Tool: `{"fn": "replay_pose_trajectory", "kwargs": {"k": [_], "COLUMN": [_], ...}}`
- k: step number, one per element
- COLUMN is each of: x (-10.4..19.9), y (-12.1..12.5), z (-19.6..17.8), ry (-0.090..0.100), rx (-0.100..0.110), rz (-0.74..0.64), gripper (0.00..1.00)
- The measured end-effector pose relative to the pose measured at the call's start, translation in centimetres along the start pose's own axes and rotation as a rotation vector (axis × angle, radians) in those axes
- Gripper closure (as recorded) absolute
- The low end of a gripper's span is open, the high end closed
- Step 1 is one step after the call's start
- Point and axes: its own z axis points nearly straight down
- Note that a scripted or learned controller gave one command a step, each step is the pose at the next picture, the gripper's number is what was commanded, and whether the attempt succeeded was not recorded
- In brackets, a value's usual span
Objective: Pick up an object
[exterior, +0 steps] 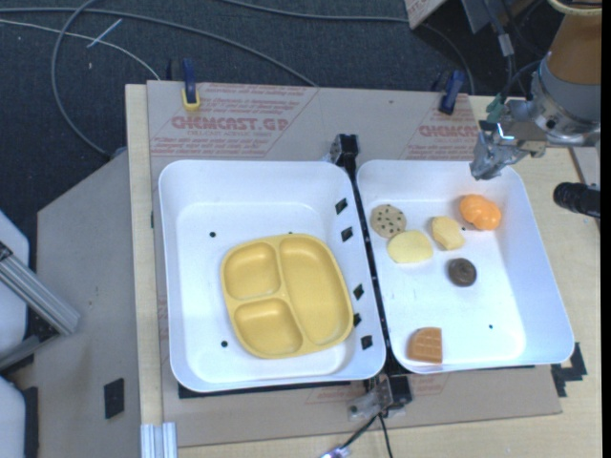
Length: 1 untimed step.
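My gripper (485,167) hangs over the far edge of the right bin (535,284), above and just behind an orange round object (480,212). Nothing shows between its fingers. In the same bin lie a chocolate-chip cookie (388,220), a pale yellow oval piece (410,248), a small yellow chunk (447,232), a dark brown round piece (462,272) and an orange-brown block (427,344) near the front edge.
The left bin (181,256) holds a yellow divided plate (284,294) with three compartments. A black divider with clips (361,246) runs between the bins. Blue clamps (191,89) sit at the bench's far edge, and cables lie on the floor behind.
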Motion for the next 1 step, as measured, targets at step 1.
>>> {"fn": "replay_pose_trajectory", "kwargs": {"k": [1], "x": [4.58], "y": [0.39], "z": [0.37], "ry": [0.003], "rx": [0.009], "rz": [-0.004], "gripper": [1.00]}}
